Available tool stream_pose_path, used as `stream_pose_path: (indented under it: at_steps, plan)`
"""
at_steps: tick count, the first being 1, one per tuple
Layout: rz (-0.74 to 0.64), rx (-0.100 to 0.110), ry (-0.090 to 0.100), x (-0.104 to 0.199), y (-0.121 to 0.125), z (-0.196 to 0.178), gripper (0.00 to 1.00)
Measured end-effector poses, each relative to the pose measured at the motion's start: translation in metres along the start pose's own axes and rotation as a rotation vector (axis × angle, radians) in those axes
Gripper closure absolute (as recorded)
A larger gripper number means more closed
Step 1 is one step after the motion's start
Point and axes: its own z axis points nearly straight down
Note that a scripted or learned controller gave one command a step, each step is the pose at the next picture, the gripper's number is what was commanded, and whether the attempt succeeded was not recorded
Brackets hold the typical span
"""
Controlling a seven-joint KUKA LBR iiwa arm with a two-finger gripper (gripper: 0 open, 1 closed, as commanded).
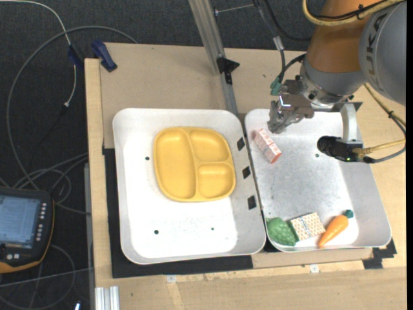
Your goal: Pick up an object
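A small pink and white box [266,144] lies in the right bin [303,179] near its far left corner. My gripper [279,123] hangs just above and to the right of that box, its tips close to the bin floor. At the bin's front edge lie a green toy vegetable [281,230], a patterned cream block [306,225] and an orange carrot [334,230]. Nothing shows between the fingers.
The left bin [135,192] holds a yellow divided plate [194,163]. A metal pole [210,28] rises behind the bins. A black camera unit [335,148] juts from the arm over the right bin. Cables and a pendant [22,228] lie left of the bench.
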Motion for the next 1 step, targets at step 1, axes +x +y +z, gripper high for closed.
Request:
stream_pose_path:
  at_steps: [1]
  plan:
    - [0.000,0.003,0.000,0.0624,0.0068,0.0142,1.00]
